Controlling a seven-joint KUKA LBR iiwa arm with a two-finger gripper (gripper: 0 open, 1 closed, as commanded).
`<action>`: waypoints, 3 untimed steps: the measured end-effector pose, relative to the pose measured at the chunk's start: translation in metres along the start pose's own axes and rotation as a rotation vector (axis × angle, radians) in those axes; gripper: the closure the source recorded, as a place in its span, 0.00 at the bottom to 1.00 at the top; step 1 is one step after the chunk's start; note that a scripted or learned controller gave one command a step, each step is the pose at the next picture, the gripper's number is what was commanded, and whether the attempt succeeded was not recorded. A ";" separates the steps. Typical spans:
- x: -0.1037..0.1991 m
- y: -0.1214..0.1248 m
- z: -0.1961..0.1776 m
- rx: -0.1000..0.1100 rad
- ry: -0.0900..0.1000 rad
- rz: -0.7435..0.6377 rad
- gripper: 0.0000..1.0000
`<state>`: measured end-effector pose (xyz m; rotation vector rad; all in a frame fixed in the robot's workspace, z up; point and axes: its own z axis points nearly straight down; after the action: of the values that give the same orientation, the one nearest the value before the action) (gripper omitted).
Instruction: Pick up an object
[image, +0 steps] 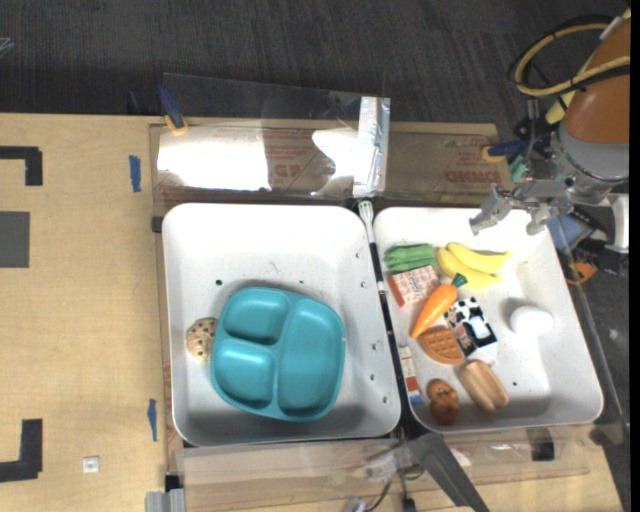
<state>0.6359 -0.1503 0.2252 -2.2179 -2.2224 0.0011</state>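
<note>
Teal plastic comes first on the left: a divided plate with three compartments lies in the left bin, toward its near side. A speckled cookie sits touching the plate's left rim.

In the right bin the toy foods crowd the left half, which leaves little free room around any one of them. At the far end a green vegetable lies across the bin, long axis left to right, and just under it is a small red-and-white packet. The yellow banana lies beside them to the right, its long axis running left to right with a slight curve, the tips toward the bin's right wall. The orange carrot slants from upper right down to lower left, its point toward the divider between the bins and its green top up by the banana. A black-and-white item touches the carrot's right side, and a round orange-brown piece lies partly under both. Nearer the front are a brown ball-like item and a tan hot-dog bun, the bun slanting from upper left to lower right. A white rounded object sits apart on the right.

The gripper hangs over the bin's far right corner, above the rim and clear of all the foods; whether its jaws are spread or pressed together I cannot tell.
</note>
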 end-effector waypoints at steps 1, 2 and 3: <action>0.046 0.024 0.118 -0.001 0.001 -0.026 0.00; 0.035 -0.047 0.116 0.000 -0.001 0.047 0.00; 0.008 -0.030 0.129 -0.022 0.000 0.039 0.00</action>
<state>0.6055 -0.1424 0.0961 -2.2719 -2.1891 -0.0227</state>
